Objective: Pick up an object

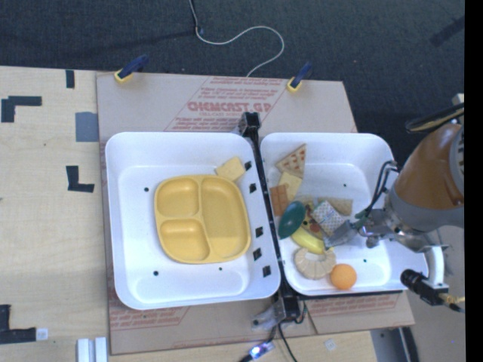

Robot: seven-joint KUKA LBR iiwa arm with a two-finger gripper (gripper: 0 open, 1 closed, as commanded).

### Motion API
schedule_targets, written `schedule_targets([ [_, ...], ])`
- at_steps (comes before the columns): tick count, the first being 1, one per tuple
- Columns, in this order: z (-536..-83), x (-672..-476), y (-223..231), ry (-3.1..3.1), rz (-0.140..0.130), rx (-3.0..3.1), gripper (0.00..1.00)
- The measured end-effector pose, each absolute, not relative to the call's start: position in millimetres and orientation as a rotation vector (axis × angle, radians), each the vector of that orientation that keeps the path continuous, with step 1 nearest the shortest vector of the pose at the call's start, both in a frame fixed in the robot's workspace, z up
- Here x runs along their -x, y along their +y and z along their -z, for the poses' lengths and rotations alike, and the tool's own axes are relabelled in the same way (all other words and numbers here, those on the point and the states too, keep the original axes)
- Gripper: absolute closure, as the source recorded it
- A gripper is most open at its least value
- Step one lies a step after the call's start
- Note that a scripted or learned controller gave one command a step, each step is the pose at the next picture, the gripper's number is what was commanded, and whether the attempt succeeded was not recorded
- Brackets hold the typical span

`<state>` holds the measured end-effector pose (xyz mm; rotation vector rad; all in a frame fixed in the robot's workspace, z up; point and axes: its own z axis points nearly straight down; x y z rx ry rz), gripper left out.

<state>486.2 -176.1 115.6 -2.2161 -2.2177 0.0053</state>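
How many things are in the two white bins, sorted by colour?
Yellow: 3, the divided plate, a pale block and a banana.
Tan: 4, pieces around and.
Green: 1.
Orange: 1, a ball.
Grey patterned: 1.
Total: 10.

Two bins sit side by side on a cardboard sheet. In the left bin lies a divided plate, with a small block touching its far right corner. The right bin holds a heap along its left side: a wedge farthest back, a banana in the middle, a ring nearer, and a ball just right of the ring. My gripper reaches in from the right, beside the banana.
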Motion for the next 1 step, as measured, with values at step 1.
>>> schedule_targets([
  [1,-90.5,-490.0,-176.8,-2.225,0.009,2.225,0.00],
])
